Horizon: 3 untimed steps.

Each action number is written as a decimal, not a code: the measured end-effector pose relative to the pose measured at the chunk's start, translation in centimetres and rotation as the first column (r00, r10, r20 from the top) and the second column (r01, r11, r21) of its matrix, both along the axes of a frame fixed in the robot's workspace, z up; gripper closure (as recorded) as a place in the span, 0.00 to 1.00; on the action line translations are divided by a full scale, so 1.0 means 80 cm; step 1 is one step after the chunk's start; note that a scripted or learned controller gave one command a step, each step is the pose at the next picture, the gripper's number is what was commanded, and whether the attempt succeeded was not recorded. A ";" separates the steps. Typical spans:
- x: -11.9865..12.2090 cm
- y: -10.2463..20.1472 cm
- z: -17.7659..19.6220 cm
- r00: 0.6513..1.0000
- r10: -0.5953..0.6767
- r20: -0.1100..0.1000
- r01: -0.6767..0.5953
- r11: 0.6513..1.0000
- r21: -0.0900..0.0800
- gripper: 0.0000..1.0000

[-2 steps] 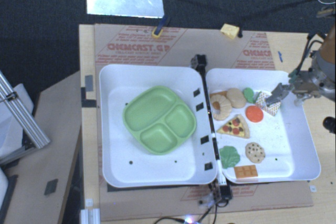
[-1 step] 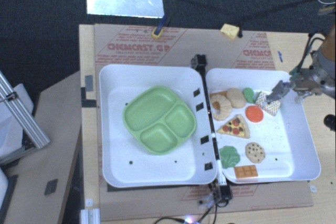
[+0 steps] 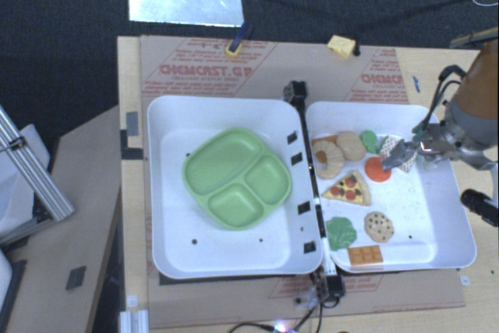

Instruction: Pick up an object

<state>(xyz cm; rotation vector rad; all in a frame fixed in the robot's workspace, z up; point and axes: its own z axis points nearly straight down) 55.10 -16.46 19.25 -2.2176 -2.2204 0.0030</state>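
Where the bench [image 3: 132,191] meets the picture's edges, we lose its near corners, and a printed cardboard sheet [image 3: 210,66] covers most of its top. On that sheet sit two white bins side by side. The left bin [image 3: 168,246] holds a green divided plate [image 3: 236,178] with three compartments, lying slightly turned. The right bin [image 3: 448,246] holds the toy food. The arm [image 3: 477,109] enters from the right, its body cut off by the frame, so we see just the wrist end.

The gripper [image 3: 398,154] hangs low over the right bin's upper middle; its tips blur into the items beneath, and we cannot tell how wide it stands or whether anything is caught in it. Touching it is a red disc [image 3: 377,170], partly covered. Nearby lie a pizza slice [image 3: 348,189], a green leaf [image 3: 340,231], a chip cookie [image 3: 379,226], an orange cracker [image 3: 365,254], and pale biscuits [image 3: 337,151] crowded together, hard to separate.
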 end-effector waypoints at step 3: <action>0.002 0.004 -0.116 1.000 0.001 0.016 -0.001 1.000 0.001 1.00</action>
